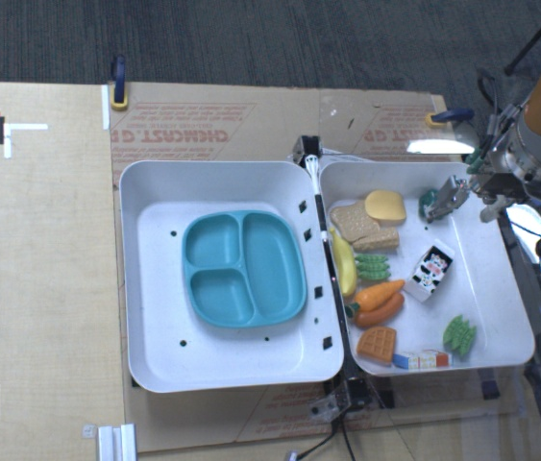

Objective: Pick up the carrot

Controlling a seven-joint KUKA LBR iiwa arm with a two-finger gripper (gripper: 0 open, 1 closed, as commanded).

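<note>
carrot (380, 298) well to the pincer's near-left, in right bin (489, 296) against the wall shared with the left bin; orange, stubby, tapered, lying on its side, green tuft at its left end; waffle (377, 344) just nearer than it, green beans (372, 267) and banana (345, 265) touching on its far side; pincer (440, 203) up at the bin's far-right corner, nothing between its fingers; clenched or released: cannot tell
</note>
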